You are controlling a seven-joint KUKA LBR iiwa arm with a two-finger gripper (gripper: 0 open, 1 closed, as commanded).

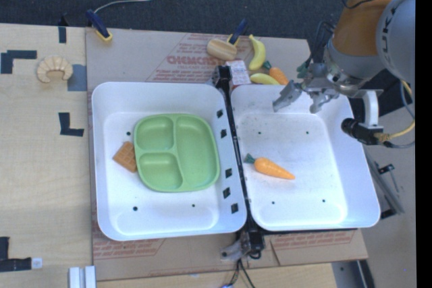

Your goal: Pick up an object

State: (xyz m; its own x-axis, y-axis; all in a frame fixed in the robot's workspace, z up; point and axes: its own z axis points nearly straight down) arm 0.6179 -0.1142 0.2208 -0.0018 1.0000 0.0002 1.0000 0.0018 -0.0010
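Note:
An orange toy carrot with a green top lies in the right bin, left of its middle. My gripper hangs over the far part of that bin, well above and behind the carrot. Its two grey fingers stand apart, open, with nothing between them. In the left bin rests a green divided plate, and a tan cracker-like piece peeks out from under its left edge.
Behind the bins on the cardboard lie a bread roll, a banana, a small carton and another carrot. A croissant sits far left on the bench. Blue clamps hold the cardboard's back edge.

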